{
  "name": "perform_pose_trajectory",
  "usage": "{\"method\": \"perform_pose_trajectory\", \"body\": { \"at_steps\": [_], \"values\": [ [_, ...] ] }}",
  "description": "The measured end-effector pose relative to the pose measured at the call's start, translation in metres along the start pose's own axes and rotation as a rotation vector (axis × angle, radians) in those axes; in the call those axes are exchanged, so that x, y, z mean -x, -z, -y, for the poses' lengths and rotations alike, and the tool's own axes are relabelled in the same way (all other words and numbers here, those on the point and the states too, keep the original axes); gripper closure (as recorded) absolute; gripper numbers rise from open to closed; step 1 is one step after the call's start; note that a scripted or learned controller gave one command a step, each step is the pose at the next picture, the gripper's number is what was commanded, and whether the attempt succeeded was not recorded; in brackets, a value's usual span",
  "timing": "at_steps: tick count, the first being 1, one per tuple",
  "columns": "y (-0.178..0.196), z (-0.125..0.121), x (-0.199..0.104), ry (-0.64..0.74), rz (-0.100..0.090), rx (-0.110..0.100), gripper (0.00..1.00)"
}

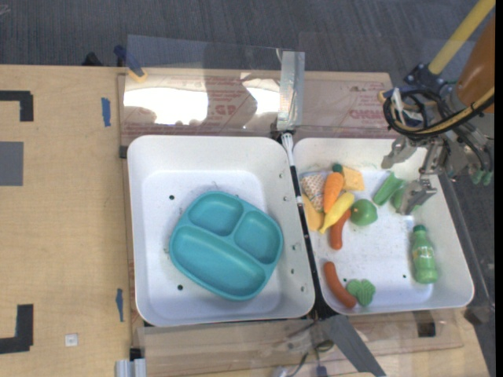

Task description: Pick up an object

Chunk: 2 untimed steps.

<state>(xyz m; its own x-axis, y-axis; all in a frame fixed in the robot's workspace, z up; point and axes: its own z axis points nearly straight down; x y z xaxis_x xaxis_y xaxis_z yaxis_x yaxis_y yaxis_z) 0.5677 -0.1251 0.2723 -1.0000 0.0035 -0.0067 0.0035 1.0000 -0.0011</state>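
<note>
Just beside end effector [410,181], green pepper [387,189]

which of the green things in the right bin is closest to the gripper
The green pepper-like piece, lying just left of the gripper near the bin's top. The green apple, the green bottle and the broccoli all lie farther down.

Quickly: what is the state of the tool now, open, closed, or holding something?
Tool: open, holding nothing, above the right bin beside the green pepper.
</note>
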Motion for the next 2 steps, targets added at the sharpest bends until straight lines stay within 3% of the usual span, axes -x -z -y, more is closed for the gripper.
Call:
{"method": "perform_pose_trajectory", "body": {
  "at_steps": [1,2],
  "values": [
    [-0.153,-0.025,0.01,-0.042,-0.014,0.003,0.0],
    [-0.182,-0.013,0.072,-0.067,-0.02,0.004,0.0]
  ]
}}
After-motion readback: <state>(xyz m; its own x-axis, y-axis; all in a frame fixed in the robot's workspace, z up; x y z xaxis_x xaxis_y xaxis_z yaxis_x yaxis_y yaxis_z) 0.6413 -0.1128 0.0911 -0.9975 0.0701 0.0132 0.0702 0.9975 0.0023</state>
